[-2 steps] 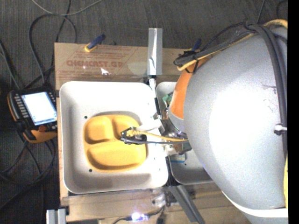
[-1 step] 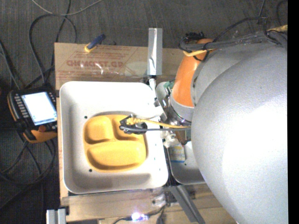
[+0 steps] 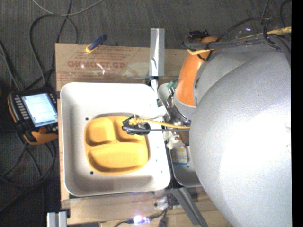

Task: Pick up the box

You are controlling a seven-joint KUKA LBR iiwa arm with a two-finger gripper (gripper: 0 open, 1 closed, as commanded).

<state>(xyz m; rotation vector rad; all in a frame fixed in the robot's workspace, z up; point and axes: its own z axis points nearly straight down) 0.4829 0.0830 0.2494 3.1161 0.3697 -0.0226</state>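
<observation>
A: Looks like smooth white plastic on the bin [image 3: 71,126], slightly glossy. Matt yellow plastic for the tray [image 3: 118,157].
B: Agreed. Seems plain brown cardboard [image 3: 104,63], matt; rough dark carpet [image 3: 118,8]. Smooth grey satin sheen on the arm [image 3: 246,141]. Shiny metal on the post [image 3: 156,48].

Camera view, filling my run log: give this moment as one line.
grey arm | reaching over left white bin | bin holds yellow divided plastic tray | grasp unconfirmed

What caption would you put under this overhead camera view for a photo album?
Grey robot arm reaching from the right over a white bin holding a yellow divided tray.
</observation>
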